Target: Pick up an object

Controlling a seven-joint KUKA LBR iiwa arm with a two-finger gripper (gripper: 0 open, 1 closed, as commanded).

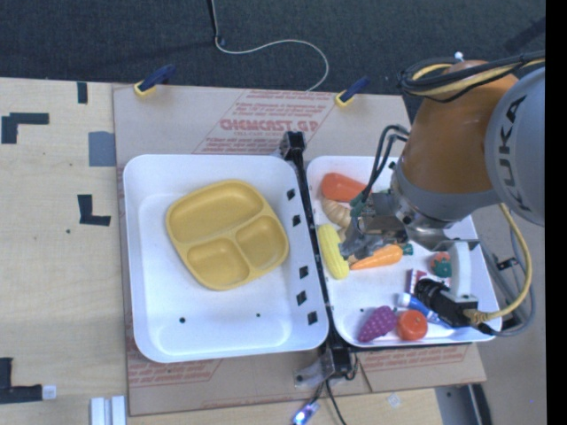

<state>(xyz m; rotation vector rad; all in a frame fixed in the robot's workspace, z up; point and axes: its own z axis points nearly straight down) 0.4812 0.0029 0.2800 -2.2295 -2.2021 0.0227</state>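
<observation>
From the overhead camera view, the two white bins sit side by side on a cardboard sheet laid over the wooden surface (53, 264). The left bin (146, 326) has open floor along its near edge and left side; a yellow divided plate (227, 234) takes up its middle. The right bin (345, 168) is crowded, with little free floor apart from a patch at its near left.

The grey arm (461, 149), orange-banded, covers much of the right bin's far right part. The claw (365, 234) is down among the toys near the bin's left half; whether it is open or closed cannot be told, as its tips are lost in dark shapes against the objects.

Just beside the claw lie a carrot (379, 258), a yellow corn cob (332, 251) along the divider and a tan piece (336, 211). An orange-red piece (340, 186) lies farther back. Near the front edge sit purple grapes (377, 324) and a small red tomato (412, 325), touching or nearly so. A black cable (266, 47) loops over the dark floor beyond.
</observation>
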